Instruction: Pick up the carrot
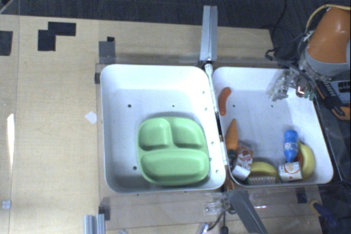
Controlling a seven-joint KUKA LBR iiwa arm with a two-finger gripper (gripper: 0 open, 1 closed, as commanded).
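Since the carrot (232, 135) lay against the bin's (258, 112) left wall, my gripper (286, 86) hovered apart, grip state unclear.

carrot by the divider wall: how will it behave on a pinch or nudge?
The carrot looks rigid and tapered, so a pinch may slide toward the thin tip. Its rounded body probably rolls if nudged. It lies against the right bin's left wall, near a small packet, leaving the claw little room.
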